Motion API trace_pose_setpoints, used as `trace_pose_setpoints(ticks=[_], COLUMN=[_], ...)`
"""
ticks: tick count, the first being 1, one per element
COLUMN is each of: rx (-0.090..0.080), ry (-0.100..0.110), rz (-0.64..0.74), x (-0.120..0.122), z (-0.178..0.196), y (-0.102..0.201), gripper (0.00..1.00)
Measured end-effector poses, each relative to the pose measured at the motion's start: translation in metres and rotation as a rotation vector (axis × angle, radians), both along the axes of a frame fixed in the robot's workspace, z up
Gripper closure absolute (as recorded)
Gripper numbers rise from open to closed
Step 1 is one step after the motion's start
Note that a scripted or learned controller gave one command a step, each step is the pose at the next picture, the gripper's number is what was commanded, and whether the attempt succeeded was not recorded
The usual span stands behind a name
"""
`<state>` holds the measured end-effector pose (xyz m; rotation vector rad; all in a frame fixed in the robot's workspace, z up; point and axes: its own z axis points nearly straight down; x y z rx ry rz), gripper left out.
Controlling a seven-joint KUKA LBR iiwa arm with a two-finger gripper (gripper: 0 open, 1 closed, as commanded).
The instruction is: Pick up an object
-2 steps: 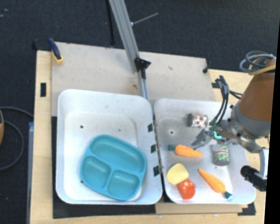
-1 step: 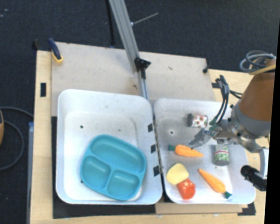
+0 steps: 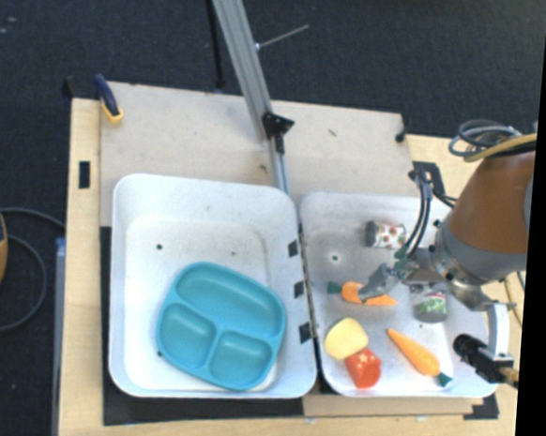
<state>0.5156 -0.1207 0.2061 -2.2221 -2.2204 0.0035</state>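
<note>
In the camera view, the gripper [image 3: 379, 285] is hanging low in the right bin [image 3: 333, 228], its fingers [image 3: 373, 288] reaching onto a small orange carrot piece [image 3: 354, 292] near the bin's middle; whether they are spread or pinching it, I cannot tell, since the fingers are covering the contact.

The piece is looking like a light, stiff plastic toy, smooth and likely slippery; taking it across its narrow middle is seeming the safest hold, as the rounded ends would be squirting out.

It is short, orange, lying flat with one end pointing left.

Nearby a longer carrot [image 3: 415, 353] with a green tip is lying well apart toward the front; a yellow lump [image 3: 345, 338] is touching a red pepper [image 3: 364, 368]; a blue divided plate [image 3: 221, 324] is sitting in the left bin [image 3: 147, 202].
</note>
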Motion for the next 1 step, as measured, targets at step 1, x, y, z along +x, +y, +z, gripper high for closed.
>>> trace_pose_setpoints(ticks=[1], rx=[0.000], ry=[0.002], rz=[-0.001], x=[-0.0051], z=[-0.0562], y=[-0.0102], gripper=[0.00])
